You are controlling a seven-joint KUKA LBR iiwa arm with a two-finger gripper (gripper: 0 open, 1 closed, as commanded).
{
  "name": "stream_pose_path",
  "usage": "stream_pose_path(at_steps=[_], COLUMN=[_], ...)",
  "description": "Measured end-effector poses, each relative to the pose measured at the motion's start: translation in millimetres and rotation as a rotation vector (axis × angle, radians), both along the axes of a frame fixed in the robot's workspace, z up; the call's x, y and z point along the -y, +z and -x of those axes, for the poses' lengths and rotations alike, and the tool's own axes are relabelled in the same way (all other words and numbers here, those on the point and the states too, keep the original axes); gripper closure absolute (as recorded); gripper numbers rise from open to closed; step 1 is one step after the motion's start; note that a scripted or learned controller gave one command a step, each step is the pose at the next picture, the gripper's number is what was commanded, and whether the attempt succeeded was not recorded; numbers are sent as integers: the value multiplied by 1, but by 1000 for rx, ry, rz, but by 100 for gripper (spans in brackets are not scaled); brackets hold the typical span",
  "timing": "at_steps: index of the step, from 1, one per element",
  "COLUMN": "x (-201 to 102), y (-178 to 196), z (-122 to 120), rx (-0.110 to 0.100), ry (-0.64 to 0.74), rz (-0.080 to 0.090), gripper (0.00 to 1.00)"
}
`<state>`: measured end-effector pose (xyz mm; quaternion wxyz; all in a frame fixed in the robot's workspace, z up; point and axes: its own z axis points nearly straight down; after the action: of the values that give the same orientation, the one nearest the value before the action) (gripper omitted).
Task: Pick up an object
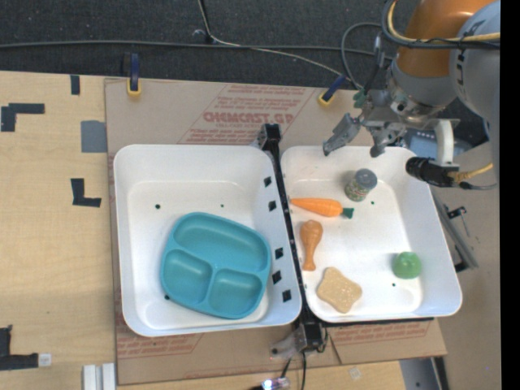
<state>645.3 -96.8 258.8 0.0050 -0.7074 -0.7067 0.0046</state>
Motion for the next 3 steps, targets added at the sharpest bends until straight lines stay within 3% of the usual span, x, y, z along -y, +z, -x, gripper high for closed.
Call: stream_pose_path(at_steps=[1, 3], x=[0, 0], y=[7, -101], z=[-2, 0], rx=[12, 5], ry=[3, 2], rz=[1, 1], gripper=[0, 0])
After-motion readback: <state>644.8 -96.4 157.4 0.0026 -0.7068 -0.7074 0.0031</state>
